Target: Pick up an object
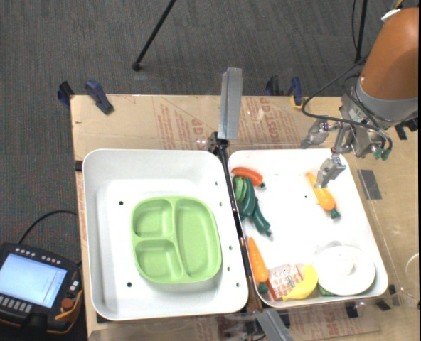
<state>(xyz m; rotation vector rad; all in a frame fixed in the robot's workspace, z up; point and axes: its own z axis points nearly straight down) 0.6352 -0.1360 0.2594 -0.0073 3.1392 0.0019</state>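
My gripper [327, 173] hangs over the upper right part of the right bin [296, 163], directly above a small orange carrot [326, 197] with a green tip. The carrot lies on the bin floor just below the gripper's tip, and I cannot tell if they touch. Also in this bin are a red-orange chili [247, 174], dark green vegetables [249, 203], a longer carrot [257, 258], a red and white packet [285, 278], a yellow banana [307, 283] and a white round plate [345, 269].
The left bin [107, 183] holds a light green divided plate [175, 239]. A grey upright post [230, 105] stands behind the seam between the bins. Blue clamps [97, 94] grip the back of the bench. A control pendant [29, 283] lies at the lower left.
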